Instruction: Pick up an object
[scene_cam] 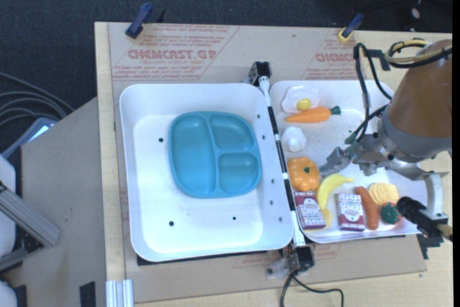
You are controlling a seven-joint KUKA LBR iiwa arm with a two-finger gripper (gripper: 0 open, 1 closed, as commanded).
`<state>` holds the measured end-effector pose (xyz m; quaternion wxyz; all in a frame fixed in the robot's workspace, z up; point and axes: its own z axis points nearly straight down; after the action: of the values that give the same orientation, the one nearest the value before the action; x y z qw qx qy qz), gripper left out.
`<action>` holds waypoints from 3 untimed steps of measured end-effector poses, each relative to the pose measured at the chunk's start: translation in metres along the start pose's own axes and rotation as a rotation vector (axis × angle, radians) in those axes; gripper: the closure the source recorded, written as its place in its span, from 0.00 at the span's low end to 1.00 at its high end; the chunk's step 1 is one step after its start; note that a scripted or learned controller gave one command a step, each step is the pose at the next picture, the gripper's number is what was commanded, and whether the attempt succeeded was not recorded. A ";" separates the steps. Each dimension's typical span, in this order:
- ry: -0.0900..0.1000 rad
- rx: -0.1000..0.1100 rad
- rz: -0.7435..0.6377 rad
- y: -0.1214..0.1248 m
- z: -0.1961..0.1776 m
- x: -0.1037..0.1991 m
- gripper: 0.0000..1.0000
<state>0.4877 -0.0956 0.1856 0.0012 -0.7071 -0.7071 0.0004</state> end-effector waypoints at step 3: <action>0.000 -0.002 -0.002 -0.008 0.001 0.049 1.00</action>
<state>0.4794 -0.0464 0.1846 0.0005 -0.7065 -0.7077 -0.0003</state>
